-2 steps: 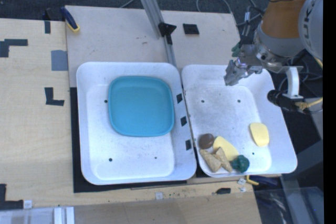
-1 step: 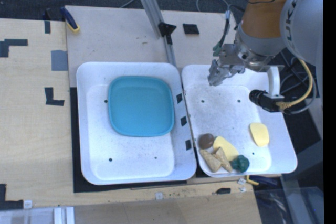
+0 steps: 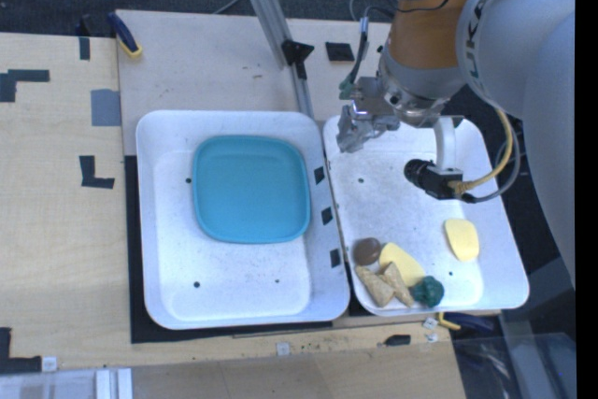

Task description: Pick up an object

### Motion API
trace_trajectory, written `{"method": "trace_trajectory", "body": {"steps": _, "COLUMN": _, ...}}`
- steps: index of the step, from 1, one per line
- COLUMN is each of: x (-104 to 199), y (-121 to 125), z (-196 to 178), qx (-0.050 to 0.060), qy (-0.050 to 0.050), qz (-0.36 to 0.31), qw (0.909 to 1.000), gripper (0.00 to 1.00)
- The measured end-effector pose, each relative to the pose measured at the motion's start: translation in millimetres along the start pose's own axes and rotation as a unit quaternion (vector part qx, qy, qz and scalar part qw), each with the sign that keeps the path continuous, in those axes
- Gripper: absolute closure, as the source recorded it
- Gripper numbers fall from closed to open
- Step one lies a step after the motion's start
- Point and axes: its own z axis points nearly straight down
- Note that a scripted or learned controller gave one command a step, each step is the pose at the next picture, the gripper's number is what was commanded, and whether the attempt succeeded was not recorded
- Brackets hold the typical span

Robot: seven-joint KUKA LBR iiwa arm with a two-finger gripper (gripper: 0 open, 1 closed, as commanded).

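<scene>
Hanging over the right bin [image 3: 486, 290], the claw [image 3: 353, 134] looks blurred.

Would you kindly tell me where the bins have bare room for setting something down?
Right bin: bare floor between the gripper and the yellow piece; its near corner is crowded. Left bin: a bare strip nearer than the blue plate.
</scene>
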Motion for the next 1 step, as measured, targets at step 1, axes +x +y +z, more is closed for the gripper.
{"method": "trace_trajectory", "body": {"steps": 1, "x": 50.4, "y": 2.1, "z": 14.0, "qx": 0.000, "qy": 0.000, "qz": 0.000, "qw": 1.0000, "gripper": 1.00}}
